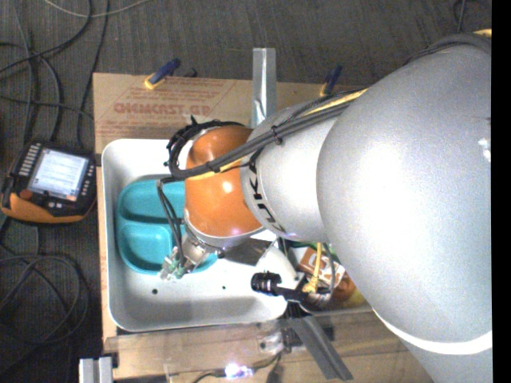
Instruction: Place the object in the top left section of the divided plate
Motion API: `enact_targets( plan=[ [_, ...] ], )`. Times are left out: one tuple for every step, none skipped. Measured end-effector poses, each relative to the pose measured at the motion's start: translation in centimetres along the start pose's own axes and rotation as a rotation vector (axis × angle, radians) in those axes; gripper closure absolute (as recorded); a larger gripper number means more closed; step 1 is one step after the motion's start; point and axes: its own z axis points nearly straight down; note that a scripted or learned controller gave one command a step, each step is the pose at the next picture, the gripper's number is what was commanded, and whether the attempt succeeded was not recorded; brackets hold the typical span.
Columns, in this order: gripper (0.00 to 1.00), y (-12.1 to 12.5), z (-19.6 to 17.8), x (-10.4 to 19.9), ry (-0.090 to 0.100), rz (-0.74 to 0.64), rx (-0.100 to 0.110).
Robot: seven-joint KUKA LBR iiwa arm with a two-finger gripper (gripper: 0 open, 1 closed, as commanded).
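A teal divided plate (140, 223) lies in the left white bin (120, 298), partly covered by the arm. My gripper (173, 267) hangs below the orange wrist band, over the plate's near right edge. Something small and greenish shows at its tip, too blurred to name. The wrist hides the plate's right sections.
The big grey arm covers the right bin and most of the view's right. A brown object (345, 290) peeks out under the arm in the right bin. A cardboard sheet (160, 102) lies behind the bins, and a handheld pendant (53, 180) rests on the floor at left.
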Motion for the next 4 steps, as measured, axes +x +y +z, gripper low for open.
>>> enact_targets(
  plan=[
    [1.00, 5.1, -16.9, -11.5, -0.006, -0.009, -0.003],
    [1.00, -4.6, -8.9, -4.7, -0.001, -0.169, 0.000],
    [1.00, -0.9, -9.1, -1.0, -0.003, -0.314, -0.002],
    [1.00, 2.2, -8.0, 2.2, -0.003, -0.408, -0.001]
  ],
)
